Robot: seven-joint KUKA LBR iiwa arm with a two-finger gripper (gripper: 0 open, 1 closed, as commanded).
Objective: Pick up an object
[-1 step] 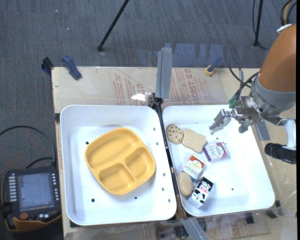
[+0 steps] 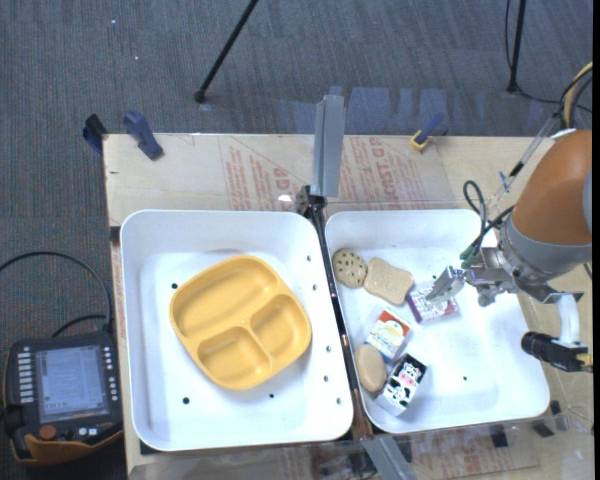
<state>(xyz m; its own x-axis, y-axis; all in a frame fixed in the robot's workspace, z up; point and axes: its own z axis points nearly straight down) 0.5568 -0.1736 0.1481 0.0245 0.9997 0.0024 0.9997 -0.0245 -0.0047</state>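
Gripper [image 2: 446, 288] low in the right bin [image 2: 500, 393], over a small purple-and-white packet [image 2: 432, 305] (toast slice [image 2: 388, 280] just beside); finger state unclear. Best centred squarely on the packet before closing, avoiding neighbours.

The arm [image 2: 552, 203] runs off the right side, so most of it is cut off. The gripper [image 2: 446, 286] covers part of a small purple packet [image 2: 432, 305], whose print is too small to read.
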